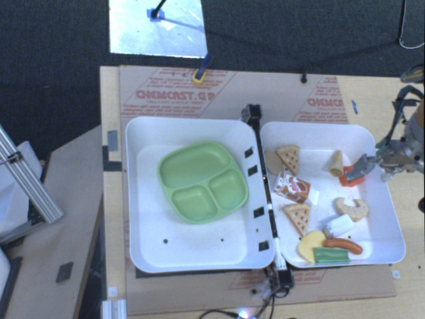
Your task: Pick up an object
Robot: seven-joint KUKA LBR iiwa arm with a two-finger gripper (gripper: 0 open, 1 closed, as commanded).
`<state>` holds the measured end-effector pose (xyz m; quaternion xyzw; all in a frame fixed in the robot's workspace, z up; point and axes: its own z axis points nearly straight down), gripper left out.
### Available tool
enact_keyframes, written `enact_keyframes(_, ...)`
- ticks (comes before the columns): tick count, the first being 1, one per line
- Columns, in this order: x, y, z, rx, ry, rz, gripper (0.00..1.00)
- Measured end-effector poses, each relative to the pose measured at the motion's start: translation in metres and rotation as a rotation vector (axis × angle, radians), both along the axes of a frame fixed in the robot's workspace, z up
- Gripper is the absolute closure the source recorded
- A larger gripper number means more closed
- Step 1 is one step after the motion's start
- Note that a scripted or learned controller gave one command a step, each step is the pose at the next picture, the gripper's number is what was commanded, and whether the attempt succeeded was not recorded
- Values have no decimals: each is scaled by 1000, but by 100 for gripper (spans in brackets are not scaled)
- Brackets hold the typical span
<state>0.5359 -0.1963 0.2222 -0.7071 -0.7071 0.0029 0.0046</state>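
Observation:
The right bin (pixel 382 198) holds several toy foods. Among them are two pizza-like wedges (pixel 289 157) (pixel 299 216), a printed snack packet (pixel 291 187), a tan cone (pixel 337 163), a bitten biscuit shape (pixel 352 208) and a white block (pixel 340 224). A red sausage (pixel 343 246), a green piece (pixel 331 255) and a yellow disc (pixel 309 246) lie nearby. My gripper (pixel 360 167) reaches in from the right, low over the bin's upper right part. A small red-orange piece (pixel 352 177) sits right at its tip, just right of the cone. Whether that piece is held or merely lies beneath cannot be told.
In the left bin (pixel 143 244) lies a green divided plate (pixel 202 181). A black divider with clips (pixel 262 191) runs between the bins. The arm's wrist and cables (pixel 402 151) overhang the right bin's right rim.

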Motion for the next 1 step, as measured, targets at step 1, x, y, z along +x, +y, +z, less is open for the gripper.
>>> enact_keyframes(1, 3, 0, 7, -3, -12, 3, 0)
